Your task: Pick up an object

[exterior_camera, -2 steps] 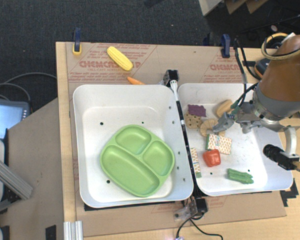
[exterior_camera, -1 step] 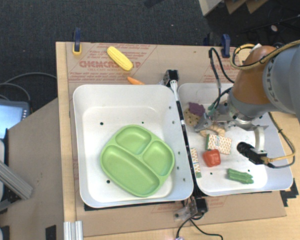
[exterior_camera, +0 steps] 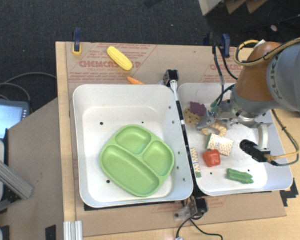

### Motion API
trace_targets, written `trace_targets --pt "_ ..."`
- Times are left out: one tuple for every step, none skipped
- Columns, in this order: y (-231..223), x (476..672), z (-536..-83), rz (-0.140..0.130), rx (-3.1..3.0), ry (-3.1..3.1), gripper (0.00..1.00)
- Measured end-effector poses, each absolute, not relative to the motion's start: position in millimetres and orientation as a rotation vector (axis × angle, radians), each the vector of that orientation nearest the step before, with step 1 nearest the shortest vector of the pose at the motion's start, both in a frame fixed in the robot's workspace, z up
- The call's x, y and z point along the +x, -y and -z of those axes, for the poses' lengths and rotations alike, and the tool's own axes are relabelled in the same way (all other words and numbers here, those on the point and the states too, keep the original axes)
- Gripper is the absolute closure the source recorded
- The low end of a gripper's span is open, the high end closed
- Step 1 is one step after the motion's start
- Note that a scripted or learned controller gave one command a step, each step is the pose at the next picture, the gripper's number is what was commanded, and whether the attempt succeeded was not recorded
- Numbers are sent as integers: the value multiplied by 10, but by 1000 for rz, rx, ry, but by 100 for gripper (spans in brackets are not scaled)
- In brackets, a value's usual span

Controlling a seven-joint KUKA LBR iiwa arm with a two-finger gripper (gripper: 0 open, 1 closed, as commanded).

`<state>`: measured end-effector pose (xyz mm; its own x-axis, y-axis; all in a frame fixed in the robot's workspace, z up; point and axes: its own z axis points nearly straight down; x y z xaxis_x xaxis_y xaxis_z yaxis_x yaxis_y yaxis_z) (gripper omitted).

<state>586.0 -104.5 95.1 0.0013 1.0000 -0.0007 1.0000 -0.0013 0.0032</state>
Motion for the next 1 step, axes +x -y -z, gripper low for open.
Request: trace_targets --pt "369 5110 -1898 -4 2217 -2229 100"
